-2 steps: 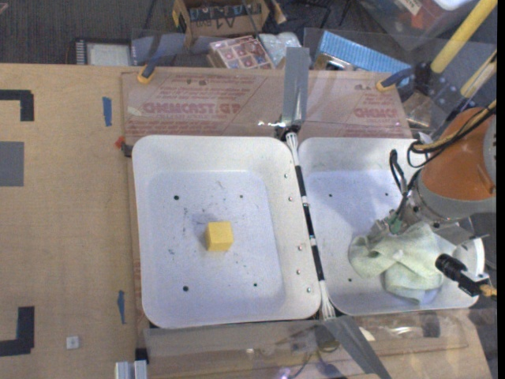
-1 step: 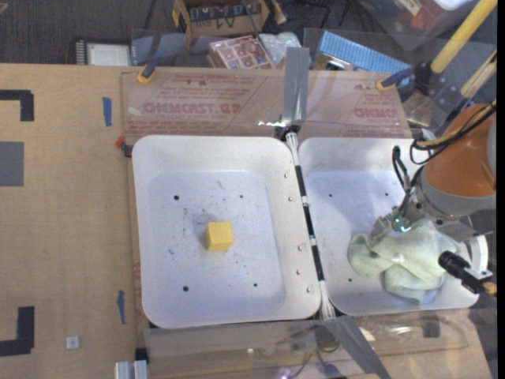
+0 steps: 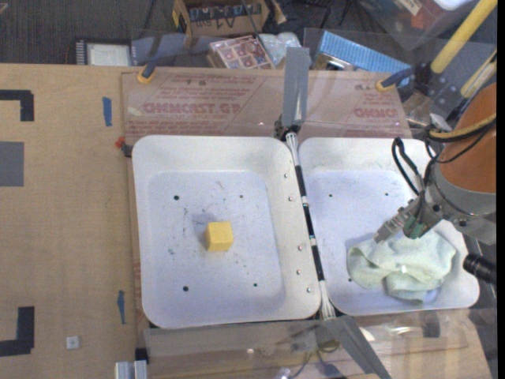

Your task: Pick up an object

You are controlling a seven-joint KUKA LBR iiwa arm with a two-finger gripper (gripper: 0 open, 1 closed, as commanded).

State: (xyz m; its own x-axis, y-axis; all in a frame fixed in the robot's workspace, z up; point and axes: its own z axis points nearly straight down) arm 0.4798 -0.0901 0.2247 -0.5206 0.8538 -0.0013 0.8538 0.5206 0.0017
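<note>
Right now the gripper (image 3: 404, 229) sits low in the right bin (image 3: 355, 180), at the upper edge of a crumpled pale-green cloth (image 3: 404, 264) that lies bunched in that bin's near right corner. Its tip looks to be touching or just over the cloth's far edge, but from where I stand I can't tell how the tool is set or whether it has hold of any fabric. The arm (image 3: 473, 156) comes in from the right, its orange band above the wrist. Over in the left bin (image 3: 158, 212), a small yellow block (image 3: 220, 236) rests near the middle of the floor, well apart from the gripper, with the bins' shared rims between them.
</note>
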